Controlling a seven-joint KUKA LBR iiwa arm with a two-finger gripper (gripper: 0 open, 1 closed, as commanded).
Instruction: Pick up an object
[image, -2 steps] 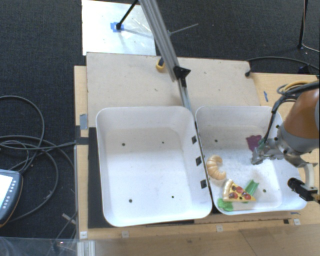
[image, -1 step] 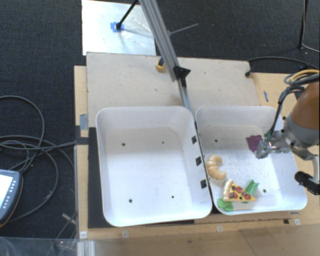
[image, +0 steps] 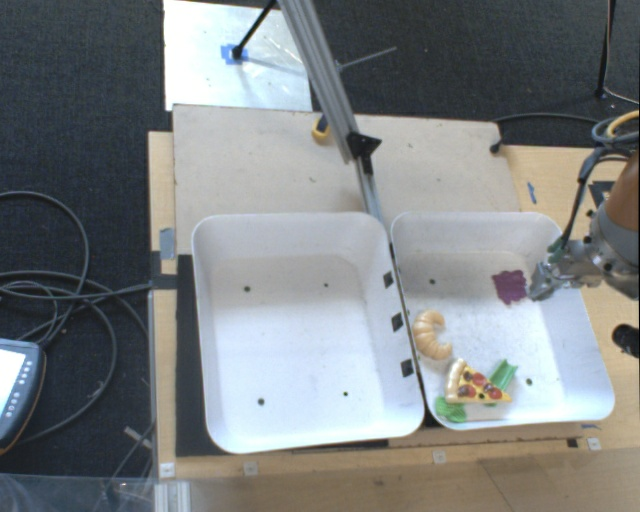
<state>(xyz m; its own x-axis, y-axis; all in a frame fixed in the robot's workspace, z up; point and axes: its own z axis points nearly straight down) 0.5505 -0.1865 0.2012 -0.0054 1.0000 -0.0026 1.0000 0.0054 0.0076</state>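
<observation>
The hand hung over the right bin by its right wall; I could not tell its state. A purple object lay just left of the hand, apart from it. Farther left and toward the front lay a croissant, then a pizza slice touching a green piece.

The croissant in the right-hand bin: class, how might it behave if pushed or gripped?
The croissant looks like a small moulded toy, so probably light and stiff. Its curved, rounded form suggests it may swivel or slide on the smooth bin floor when nudged. Its tapered ends could slip from a grip.
</observation>
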